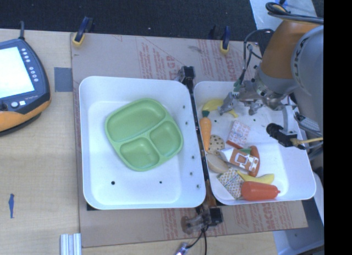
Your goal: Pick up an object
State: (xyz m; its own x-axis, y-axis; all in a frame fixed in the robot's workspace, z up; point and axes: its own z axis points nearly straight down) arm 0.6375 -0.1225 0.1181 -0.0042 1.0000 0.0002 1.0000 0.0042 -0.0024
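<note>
Objects for picking lie heaped in the right bin [305,179], and I read them from the near edge outward: a red pepper-shaped piece [258,191] lies along the near wall, a checkered cracker-like piece [231,183] touches its left end, and a yellow sliver [266,178] shows just behind it. Next comes a red-and-white packet [245,159], tilted, resting partly on a tan bread-like piece [216,163]. Behind those I see a small speckled cookie [216,142], a pink-and-white carton [238,134] and, hard against the bin's left wall, an orange carrot [205,130] lying lengthwise. Farthest back in that bin is a yellow banana-like piece [213,105]. The gripper [241,103] sits over the far end of the same bin, its metal tips pointing down and to the left, just right of the yellow banana-like piece and just beyond the pink-and-white carton. I see nothing between the tips, and whether they are wide or narrow I cannot tell from this angle; I also cannot tell whether they touch anything. The near heap of pieces lies well apart from the gripper, toward me. In the left bin [93,138] a green divided plate [144,134] lies flat near the middle. Beyond the bench's left side a teach pendant [19,86] with a lit screen rests on the table.
</note>
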